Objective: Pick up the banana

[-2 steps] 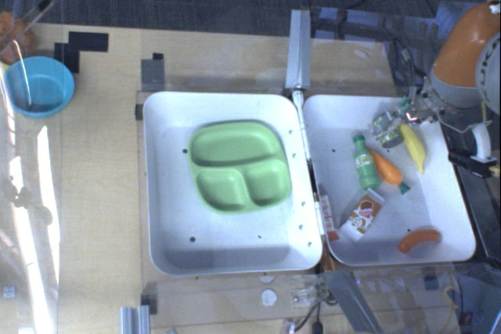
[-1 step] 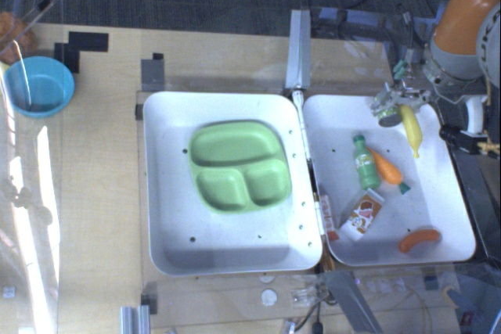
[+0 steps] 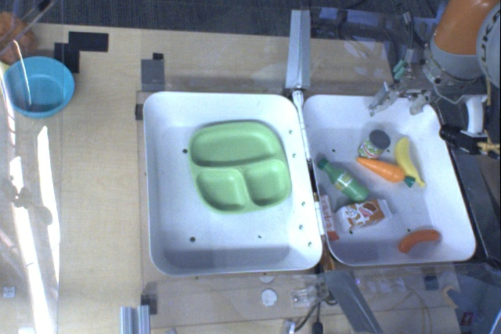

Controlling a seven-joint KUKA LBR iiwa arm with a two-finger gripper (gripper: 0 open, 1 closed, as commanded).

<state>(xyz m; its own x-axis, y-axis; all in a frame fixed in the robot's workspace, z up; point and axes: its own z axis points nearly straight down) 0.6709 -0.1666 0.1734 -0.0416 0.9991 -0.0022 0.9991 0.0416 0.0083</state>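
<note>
The yellow banana [image 3: 409, 160] lies in the right bin [image 3: 341, 115], near its right wall, beside an orange carrot [image 3: 383, 170]. My gripper [image 3: 401, 93] hovers over the bin's far right corner, above and a little behind the banana, clear of it. Its thin fingers [image 3: 383, 99] are spread apart with nothing between them. The grey arm with its orange band [image 3: 468, 4] comes in from the upper right.
The right bin also holds a small can [image 3: 374, 144], a green bottle [image 3: 343, 179], a brown carton [image 3: 361, 214] and a red sausage [image 3: 419, 240]. A green divided tray [image 3: 239, 166] lies in the left bin [image 3: 168, 192]. A blue bowl [image 3: 41, 85] stands far left.
</note>
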